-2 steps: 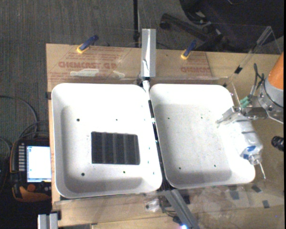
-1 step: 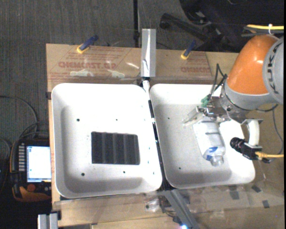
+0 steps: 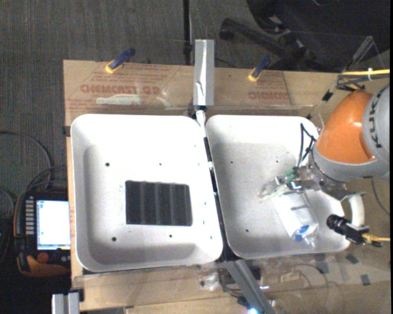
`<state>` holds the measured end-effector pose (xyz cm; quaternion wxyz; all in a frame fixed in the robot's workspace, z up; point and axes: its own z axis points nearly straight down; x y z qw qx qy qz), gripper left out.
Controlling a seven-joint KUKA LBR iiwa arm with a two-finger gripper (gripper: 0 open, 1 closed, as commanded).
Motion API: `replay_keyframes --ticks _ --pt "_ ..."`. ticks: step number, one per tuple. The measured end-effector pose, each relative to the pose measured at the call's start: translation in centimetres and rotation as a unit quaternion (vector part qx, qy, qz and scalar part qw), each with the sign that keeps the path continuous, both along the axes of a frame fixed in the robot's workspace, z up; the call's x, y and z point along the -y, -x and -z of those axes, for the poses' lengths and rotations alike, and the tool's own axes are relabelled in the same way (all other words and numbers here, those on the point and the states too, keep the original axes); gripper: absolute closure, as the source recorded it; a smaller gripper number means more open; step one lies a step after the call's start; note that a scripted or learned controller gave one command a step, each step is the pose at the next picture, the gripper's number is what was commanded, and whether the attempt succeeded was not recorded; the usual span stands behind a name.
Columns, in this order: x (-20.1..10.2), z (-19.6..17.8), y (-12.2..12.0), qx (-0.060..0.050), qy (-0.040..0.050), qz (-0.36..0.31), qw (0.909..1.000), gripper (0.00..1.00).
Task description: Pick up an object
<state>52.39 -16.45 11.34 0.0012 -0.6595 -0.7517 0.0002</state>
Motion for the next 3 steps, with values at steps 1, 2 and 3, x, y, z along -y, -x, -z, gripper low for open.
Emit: replay_keyframes --ticks 1,2,3 --pt "3.0 2.2 -5.5 0.008 0.0019 0.037 0.9993 0.00" --pt "3.5 2.3 -12.7 0.007 0.0032 0.011 0.9999 0.00" --pt "4.9 2.1 -10.5 0.010 -0.0017 -0.035 0.9993 0.00"
